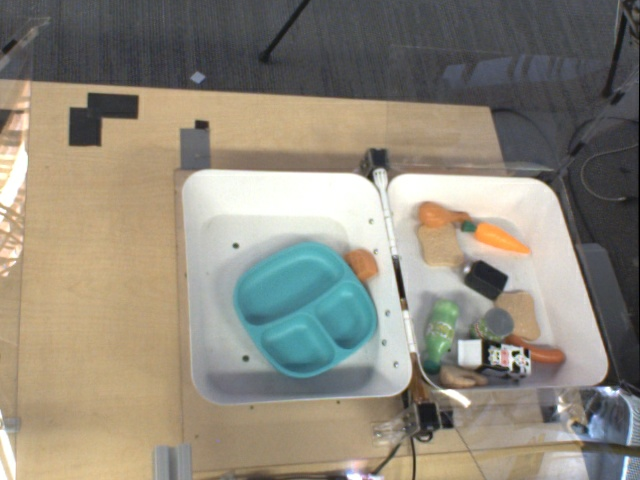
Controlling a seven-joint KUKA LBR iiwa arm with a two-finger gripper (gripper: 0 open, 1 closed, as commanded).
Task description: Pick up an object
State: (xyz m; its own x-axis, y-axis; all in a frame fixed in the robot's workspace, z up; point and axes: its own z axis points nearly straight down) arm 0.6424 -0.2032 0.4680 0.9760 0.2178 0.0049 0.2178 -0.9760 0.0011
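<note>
Small orange toy carrot (497, 237) lies in right white bin (560, 268), toward right edge of table (100, 298), long side running left-right. Claw spread or pressed: cannot tell.

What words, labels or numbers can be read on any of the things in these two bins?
None can be read.
Small black-and-white printed carton in the right white bin: print too blurred.
Green plastic bottle: no legible label.
Teal divided plate in the left white bin: plain.

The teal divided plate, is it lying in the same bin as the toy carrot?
No, the teal divided plate lies in the left bin, while the toy carrot lies in the right bin.
</note>
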